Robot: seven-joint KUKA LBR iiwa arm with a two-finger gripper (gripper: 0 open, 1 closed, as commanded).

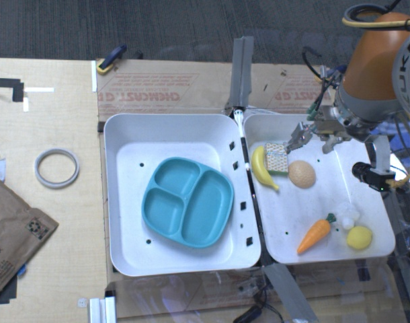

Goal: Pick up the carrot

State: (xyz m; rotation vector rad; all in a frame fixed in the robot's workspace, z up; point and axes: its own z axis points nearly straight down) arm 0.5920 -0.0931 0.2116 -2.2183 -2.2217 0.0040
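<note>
Two white bins sit side by side; the carrot (314, 235) lies at five o'clock in the right bin (339, 180). The gripper (303, 137) hovers at twelve o'clock there; its state cannot be told.

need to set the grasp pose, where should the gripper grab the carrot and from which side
Grip the carrot across the thicker orange part just below its green top, probably coming straight down from above. It lies flat on the floor of the right bin, slanting from the top at upper right to the tip at lower left, so set the fingers across that slant. The lemon sits close to the green end, so keep slightly toward the middle.
</note>
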